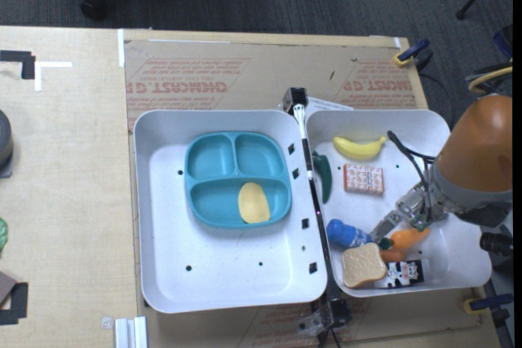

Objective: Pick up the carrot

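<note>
Right at the fingertips of the gripper (390, 234) sits the carrot (401, 242) — can't tell if the jaws are apart or clamped — and with the bread slice (363, 265) touching it just below, a sloppy grab could snag both.

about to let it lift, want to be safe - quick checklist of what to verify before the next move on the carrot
1. Carrot in the right bin, near its front: ok.
2. Gripper at the carrot's left end: ok.
3. Carrot seen between the fingers: cannot tell, the wrist hides them.
4. Room around the carrot: not ok. Bread and a blue toy lie close on its left, a small dark card just in front.
5. Path straight up: ok, nothing hangs over it.
6. Banana and red box away from the gripper: ok.
</note>
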Tool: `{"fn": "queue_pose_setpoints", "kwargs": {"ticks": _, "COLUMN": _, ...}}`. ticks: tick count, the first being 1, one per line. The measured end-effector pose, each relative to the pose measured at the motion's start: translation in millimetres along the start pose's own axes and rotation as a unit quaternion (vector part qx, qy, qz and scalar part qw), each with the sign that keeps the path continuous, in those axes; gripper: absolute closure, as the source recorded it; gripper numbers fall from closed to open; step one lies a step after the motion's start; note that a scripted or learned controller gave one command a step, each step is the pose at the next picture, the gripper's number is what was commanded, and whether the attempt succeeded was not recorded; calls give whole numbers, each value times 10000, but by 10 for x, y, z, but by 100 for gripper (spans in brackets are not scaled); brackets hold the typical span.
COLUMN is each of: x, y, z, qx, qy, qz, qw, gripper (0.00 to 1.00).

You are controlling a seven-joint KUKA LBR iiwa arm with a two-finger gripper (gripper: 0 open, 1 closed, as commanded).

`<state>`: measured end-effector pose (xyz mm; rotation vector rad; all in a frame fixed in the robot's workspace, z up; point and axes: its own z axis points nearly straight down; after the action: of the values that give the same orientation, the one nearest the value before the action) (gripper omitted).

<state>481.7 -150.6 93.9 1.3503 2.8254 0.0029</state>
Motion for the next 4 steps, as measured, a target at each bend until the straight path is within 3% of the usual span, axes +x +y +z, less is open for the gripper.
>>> {"fn": "queue_pose_setpoints", "kwargs": {"ticks": 1, "x": -22, "y": 18, "z": -94, "qx": -21, "qy": -23, "qz": 38, "qw": 10000, "gripper": 100}}
{"fn": "queue_pose_setpoints", "kwargs": {"ticks": 2, "x": 304, "y": 219, "z": -422, "qx": 29, "qy": 19, "qz": 2035, "qw": 9791, "gripper": 100}}
{"fn": "queue_pose_setpoints", "kwargs": {"ticks": 3, "x": -232, "y": 149, "z": 26, "qx": 27, "qy": 25, "qz": 461, "qw": 9989, "gripper": 100}}
{"fn": "queue_pose_setpoints", "kwargs": {"ticks": 4, "x": 230, "y": 186, "z": -602, "qx": 45, "qy": 17, "qz": 4125, "qw": 9110, "gripper": 100}}
